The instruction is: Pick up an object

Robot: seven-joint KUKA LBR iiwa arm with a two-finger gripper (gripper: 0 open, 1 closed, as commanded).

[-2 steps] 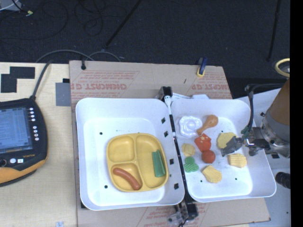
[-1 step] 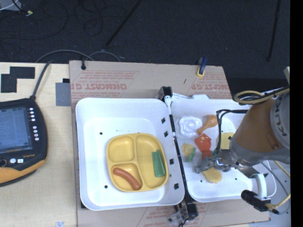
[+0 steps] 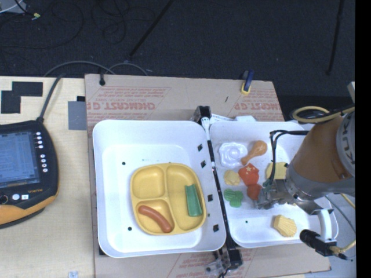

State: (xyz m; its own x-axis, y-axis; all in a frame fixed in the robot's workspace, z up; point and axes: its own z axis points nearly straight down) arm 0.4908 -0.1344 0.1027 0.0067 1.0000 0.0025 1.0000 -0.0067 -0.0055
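Observation:
The right bin (image 3: 255, 230) holds several toy foods. Among them are a white fried egg (image 3: 232, 153), an orange drumstick (image 3: 255, 150), a red piece (image 3: 251, 178), a green piece (image 3: 233, 197), a pale yellow piece (image 3: 231, 177) and a yellow wedge (image 3: 284, 225). My gripper (image 3: 265, 200) is low in this bin, just right of the red piece and touching or nearly touching it. I cannot make out how the fingertips stand. A yellow object (image 3: 279, 169) peeks out beside the arm.
The left bin (image 3: 113, 155) carries a yellow divided plate (image 3: 152, 184) with a sausage (image 3: 155, 218) and a green stick (image 3: 193, 200). A teach pendant (image 3: 23, 167) lies at the far left. The arm's orange band (image 3: 324, 149) covers the right bin's right side.

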